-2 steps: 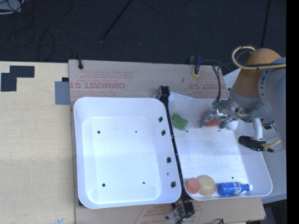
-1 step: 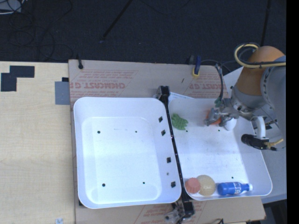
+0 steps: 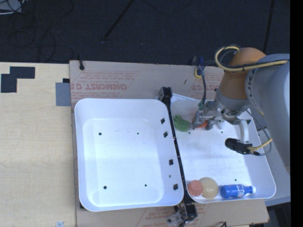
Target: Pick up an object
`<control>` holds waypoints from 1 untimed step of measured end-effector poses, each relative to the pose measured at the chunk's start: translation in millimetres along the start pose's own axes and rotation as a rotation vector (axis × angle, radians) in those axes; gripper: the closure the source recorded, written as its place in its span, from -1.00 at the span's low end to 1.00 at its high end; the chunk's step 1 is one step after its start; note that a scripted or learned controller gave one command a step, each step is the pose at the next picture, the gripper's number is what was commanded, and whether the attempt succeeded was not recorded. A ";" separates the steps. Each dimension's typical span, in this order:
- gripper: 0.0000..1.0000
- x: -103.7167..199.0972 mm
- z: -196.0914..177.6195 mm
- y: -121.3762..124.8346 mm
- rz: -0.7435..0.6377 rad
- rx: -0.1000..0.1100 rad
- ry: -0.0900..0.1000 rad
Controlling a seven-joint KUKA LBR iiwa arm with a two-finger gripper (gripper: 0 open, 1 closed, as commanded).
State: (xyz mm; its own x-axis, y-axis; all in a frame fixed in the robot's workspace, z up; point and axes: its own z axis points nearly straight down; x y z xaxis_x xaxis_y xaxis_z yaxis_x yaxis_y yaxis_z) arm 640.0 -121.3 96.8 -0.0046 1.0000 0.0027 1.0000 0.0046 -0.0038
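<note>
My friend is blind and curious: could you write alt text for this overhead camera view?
A grey and orange robot arm reaches from the right, its claw low in the right bin beside a green object. Along that bin's near edge lie a pink ball, a tan ball and a blue bottle.

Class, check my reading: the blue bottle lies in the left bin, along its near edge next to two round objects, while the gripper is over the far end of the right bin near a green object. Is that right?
One thing is wrong: the blue bottle lies in the right bin, not the left bin. The camera view shows it along that bin's near edge beside the two round objects. The gripper is indeed near the green object.
</note>
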 end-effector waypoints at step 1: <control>1.00 39.7 -81.0 5.0 0.001 -0.008 -0.002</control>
State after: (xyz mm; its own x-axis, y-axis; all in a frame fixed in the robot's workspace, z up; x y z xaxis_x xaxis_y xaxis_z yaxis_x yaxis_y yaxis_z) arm 645.2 -81.8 177.8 -0.0038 1.0000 0.0010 1.0000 0.0038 0.0039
